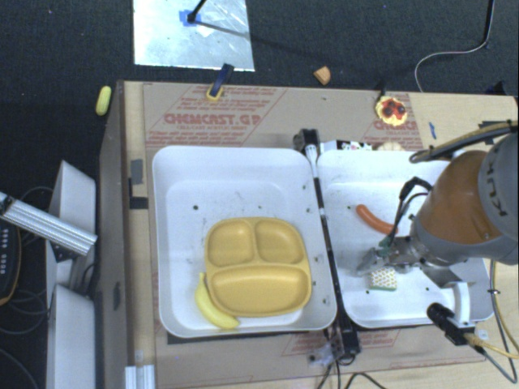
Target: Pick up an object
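Note:
In the right bin (357, 173) lie an orange sausage-shaped piece (374, 217) and a small pale, checkered, waffle-like piece (383, 279). My gripper (379, 259) hangs low over the bin floor, right above and touching or nearly touching the waffle-like piece's top edge. The sausage sits a little up and left of the gripper, apart from it. The grey arm with its orange band (454, 205) covers the bin's right half. The gripper's tip is small and dark against the shadow.
The left bin (182, 177) holds a yellow divided plate (258, 264) with a banana (212, 306) along its lower left rim. On the bench behind the bins lie a small pizza-like toy (392, 109) and a blue-yellow tool (219, 82).

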{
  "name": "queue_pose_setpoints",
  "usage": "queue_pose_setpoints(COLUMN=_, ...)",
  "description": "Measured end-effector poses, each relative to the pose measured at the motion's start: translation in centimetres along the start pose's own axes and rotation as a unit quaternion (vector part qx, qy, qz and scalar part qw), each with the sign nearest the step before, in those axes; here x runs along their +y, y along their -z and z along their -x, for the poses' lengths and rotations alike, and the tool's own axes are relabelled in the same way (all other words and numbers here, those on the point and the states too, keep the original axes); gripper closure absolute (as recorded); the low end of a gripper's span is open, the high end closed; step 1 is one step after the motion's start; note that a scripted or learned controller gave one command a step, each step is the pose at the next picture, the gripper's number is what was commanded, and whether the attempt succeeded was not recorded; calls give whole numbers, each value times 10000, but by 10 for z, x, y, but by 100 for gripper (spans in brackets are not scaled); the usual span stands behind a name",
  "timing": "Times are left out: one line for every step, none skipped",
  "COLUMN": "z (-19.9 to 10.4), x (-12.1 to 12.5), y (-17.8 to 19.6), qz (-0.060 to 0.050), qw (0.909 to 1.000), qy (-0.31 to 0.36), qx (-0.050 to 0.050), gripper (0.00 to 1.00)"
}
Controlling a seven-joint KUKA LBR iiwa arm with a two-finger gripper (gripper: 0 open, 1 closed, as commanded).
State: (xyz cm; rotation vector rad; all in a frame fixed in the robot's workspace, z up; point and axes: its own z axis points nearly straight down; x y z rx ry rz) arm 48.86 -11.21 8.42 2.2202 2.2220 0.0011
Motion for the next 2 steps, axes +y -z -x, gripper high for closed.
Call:
queue_pose_setpoints(z=0, x=1, y=11, qz=14, qw=10000, qy=6, qx=5, gripper=100)
queue_pose_setpoints(z=-93, x=27, y=109, qz=11, qw=10000, qy=16, qx=5, gripper=100)
